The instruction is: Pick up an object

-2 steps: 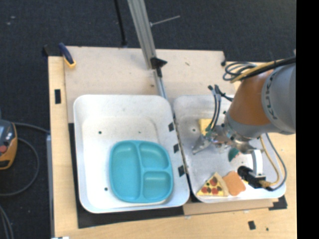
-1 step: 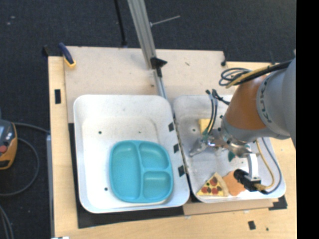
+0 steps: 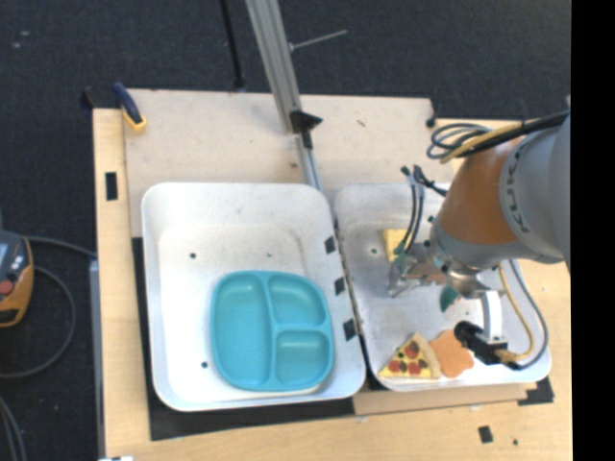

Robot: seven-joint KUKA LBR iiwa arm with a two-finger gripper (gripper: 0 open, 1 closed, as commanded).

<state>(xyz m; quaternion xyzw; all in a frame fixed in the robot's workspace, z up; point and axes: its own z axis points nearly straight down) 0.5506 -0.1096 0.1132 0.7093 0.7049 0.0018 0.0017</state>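
The arm reaches in from the right over the right bin (image 3: 357, 209). Its gripper (image 3: 405, 275) hangs low over the middle of that bin, pointing left and down. A yellow block (image 3: 394, 242) lies just behind the gripper, partly covered by it. A toy pizza slice (image 3: 410, 358) rests at the bin's front, with an orange piece (image 3: 452, 355) beside it on the right. A small teal bit (image 3: 449, 299) peeks out under the wrist.
The left bin (image 3: 183, 219) holds a turquoise divided plate (image 3: 272, 330) in its front half. A slanted metal post (image 3: 279, 65) rises from the bench behind the bins. Cables loop around the arm's wrist on the right.
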